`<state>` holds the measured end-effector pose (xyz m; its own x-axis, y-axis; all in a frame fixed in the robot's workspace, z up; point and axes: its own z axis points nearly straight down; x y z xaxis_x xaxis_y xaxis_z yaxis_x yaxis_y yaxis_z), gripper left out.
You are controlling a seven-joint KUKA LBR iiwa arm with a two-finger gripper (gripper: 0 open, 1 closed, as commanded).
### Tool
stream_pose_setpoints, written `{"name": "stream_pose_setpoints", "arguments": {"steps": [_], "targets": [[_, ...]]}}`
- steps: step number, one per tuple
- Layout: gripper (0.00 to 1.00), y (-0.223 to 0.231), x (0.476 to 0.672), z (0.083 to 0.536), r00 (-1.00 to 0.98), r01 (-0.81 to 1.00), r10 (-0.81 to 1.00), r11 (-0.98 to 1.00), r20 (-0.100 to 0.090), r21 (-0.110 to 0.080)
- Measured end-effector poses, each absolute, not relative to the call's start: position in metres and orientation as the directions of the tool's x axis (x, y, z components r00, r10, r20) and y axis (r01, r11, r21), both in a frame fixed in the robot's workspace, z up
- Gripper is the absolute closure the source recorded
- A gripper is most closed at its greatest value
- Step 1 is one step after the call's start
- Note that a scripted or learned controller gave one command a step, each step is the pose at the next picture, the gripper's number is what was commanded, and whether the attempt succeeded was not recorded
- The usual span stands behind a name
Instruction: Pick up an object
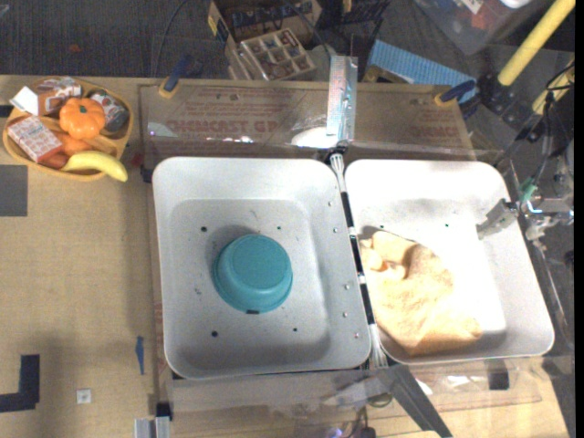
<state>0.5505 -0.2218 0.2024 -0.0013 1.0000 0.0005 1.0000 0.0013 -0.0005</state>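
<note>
Where bins meet, tan bench [73,290].

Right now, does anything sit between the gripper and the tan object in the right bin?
Nothing visible does. The gripper is near the right bin's right wall, and bare white floor separates it from the tan object lying to its lower left. The teal bowl is in the left bin.

The gripper [500,217] shows at the right side of the camera view as a pale, blurred shape pointing leftward and slightly down. Behind it, the arm's hardware [540,210] trails off toward the right edge.
</note>
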Motion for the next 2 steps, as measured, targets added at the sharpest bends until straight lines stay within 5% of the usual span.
{"name": "stream_pose_setpoints", "arguments": {"steps": [1,2], "targets": [[0.0,-0.134,0.546,0.155,-0.033,0.999,0.999,0.033,0.001,-0.001],[0.0,-0.113,0.549,0.089,-0.169,0.986,0.986,0.169,-0.002,0.009]]}}
